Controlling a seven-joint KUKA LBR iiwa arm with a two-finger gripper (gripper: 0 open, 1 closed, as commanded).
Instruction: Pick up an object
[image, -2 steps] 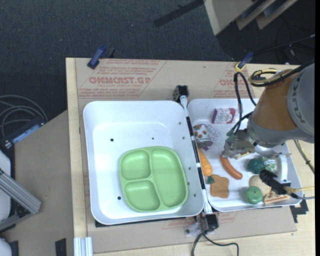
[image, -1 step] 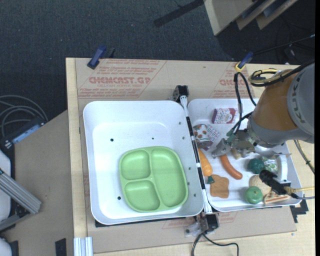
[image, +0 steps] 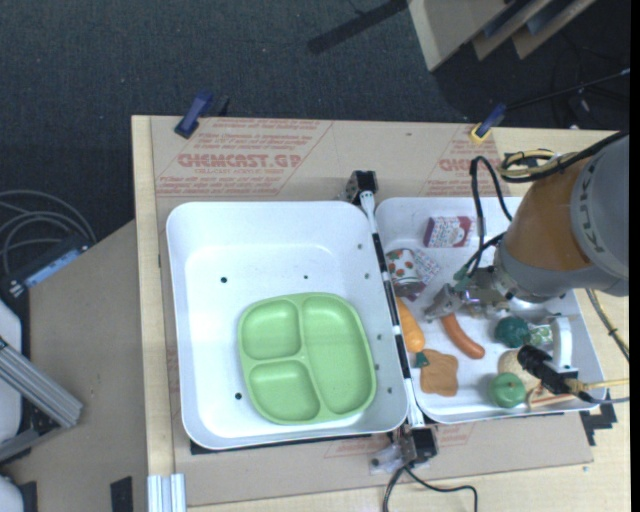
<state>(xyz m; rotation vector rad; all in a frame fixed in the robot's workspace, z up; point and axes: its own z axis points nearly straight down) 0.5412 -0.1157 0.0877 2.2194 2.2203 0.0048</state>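
My gripper (image: 450, 301) hangs low in the right bin (image: 480, 212), just above the upper end of a red sausage (image: 464, 337). An orange carrot (image: 410, 329) lies to its left along the bin's wall. A brown flat piece (image: 438, 374) sits below the carrot. A printed white packet (image: 407, 265) is up and left of the gripper, and a purple-and-white pouch (image: 447, 232) lies near the far wall. To the right of the sausage are a teal object (image: 513, 329), a beige lump (image: 514, 360) and a green apple (image: 507, 391). I see nothing held.
The left bin (image: 200, 250) holds a green divided plate (image: 303, 357). The arm's orange band (image: 545, 225) and grey body cover the right bin's far right part. A black clamp (image: 362, 185) sits where the bins meet at the back.
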